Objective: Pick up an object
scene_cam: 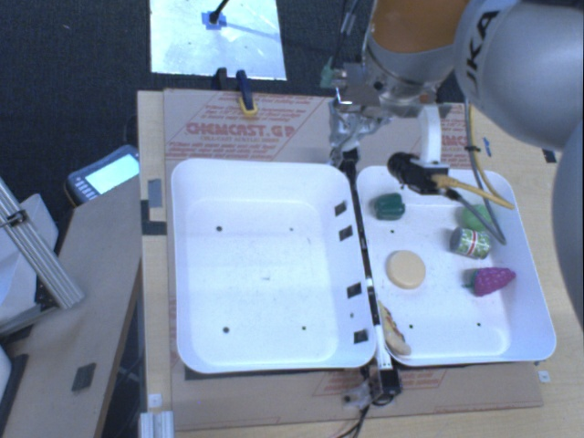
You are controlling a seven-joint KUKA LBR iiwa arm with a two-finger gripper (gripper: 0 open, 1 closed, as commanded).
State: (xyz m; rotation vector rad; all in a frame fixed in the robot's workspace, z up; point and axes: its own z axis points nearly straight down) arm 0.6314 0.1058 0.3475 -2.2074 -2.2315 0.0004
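The left bin (260, 263) sat at centre-left. The pincer (347, 149) hung at upper centre over the bins' far rims; whether it was released or clenched could not be told. In the right bin (520, 336), a green pepper (390, 206) lay upper left, a tan disc (406, 269) mid-bin, a can (470, 242) and purple grapes (493, 280) rightward.

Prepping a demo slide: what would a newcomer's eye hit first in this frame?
The grey arm with its orange band looms in from the upper right, its gripper hanging above the far end of the divider between the two white bins. Next comes the colour scattered in the right bin: a dark green piece, a round tan disc, a small can and a magenta berry-like toy.
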